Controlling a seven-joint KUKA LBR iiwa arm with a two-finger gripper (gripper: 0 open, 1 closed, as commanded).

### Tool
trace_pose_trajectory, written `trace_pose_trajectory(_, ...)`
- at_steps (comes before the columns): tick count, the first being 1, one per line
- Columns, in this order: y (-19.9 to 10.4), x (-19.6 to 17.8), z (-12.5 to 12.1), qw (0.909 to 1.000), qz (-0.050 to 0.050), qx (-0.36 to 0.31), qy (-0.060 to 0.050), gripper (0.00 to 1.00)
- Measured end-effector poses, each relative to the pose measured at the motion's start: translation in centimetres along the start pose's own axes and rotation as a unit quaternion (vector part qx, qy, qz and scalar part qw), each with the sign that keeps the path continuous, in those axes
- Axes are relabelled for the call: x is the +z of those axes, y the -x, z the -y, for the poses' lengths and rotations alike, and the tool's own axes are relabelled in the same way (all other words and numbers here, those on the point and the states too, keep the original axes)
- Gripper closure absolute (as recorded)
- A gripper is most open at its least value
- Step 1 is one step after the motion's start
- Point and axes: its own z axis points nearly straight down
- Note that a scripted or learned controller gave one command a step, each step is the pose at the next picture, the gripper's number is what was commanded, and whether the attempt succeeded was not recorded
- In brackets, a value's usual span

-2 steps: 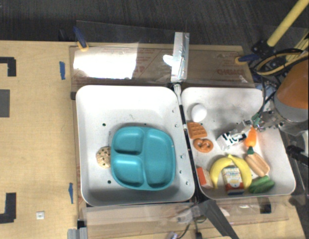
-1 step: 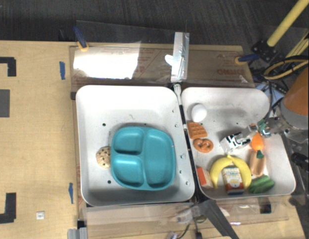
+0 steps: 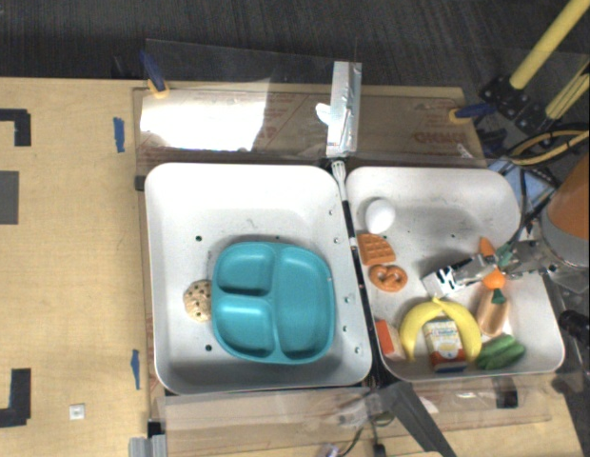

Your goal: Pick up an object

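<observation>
Camera view shows the left bin (image 3: 171, 217) with a teal plate (image 3: 274, 300) and a cookie (image 3: 197, 299). Over the right bin (image 3: 466, 193), near its toy food, the gripper (image 3: 459, 276) hangs; I cannot tell its state. It looks ready to reach; next it must drop onto the banana (image 3: 438, 316).

Tan bench (image 3: 67, 255) bears two white bins side by side: left bin (image 3: 171, 198), right bin (image 3: 466, 190).

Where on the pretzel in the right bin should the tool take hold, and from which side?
Judging by its pose, from straight above: the pretzel lies flat on the bin floor. Pinching across its outer rim looks best, though the waffle sits close behind it.
</observation>
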Motion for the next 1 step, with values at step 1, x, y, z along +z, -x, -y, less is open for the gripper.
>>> trace_pose_trajectory(1, 0.4, -1.21, 0.08, 1.0, 0.004, 0.001, -0.001, 1.0)
